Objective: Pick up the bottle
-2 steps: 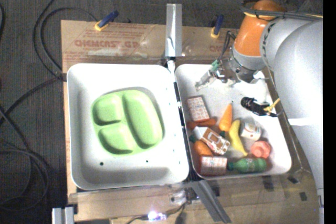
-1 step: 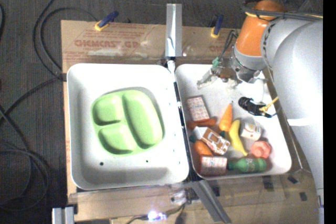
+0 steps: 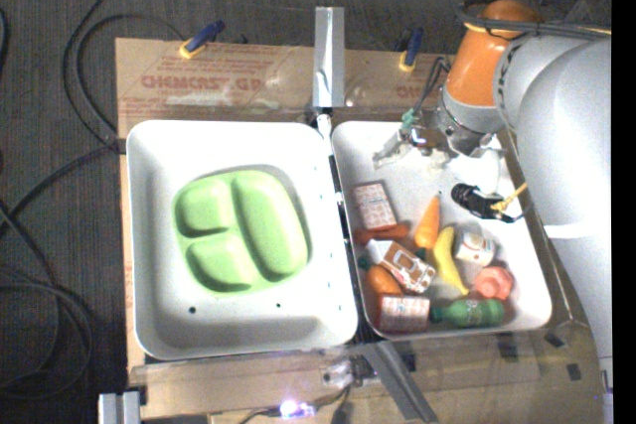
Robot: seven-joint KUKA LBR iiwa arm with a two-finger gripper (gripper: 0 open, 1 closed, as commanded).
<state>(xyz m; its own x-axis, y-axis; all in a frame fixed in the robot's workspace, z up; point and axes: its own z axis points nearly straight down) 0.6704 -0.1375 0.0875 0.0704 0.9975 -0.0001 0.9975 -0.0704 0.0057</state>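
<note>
The bottle (image 3: 469,314) is dark green and lies on its side at the front of the right bin (image 3: 517,176), beside a red-and-white packet (image 3: 402,313). My gripper (image 3: 395,142) hangs over the far left corner of that bin, well away from the bottle. It is open, with nothing between its fingers. The orange band of the arm (image 3: 475,70) rises behind it at the right.
The right bin also holds a small printed box (image 3: 373,205), a carrot (image 3: 428,221), a banana (image 3: 447,259), a pink toy (image 3: 494,282) and several more toy foods crowded around the bottle. The left bin (image 3: 149,213) holds a green divided tray (image 3: 240,228).
</note>
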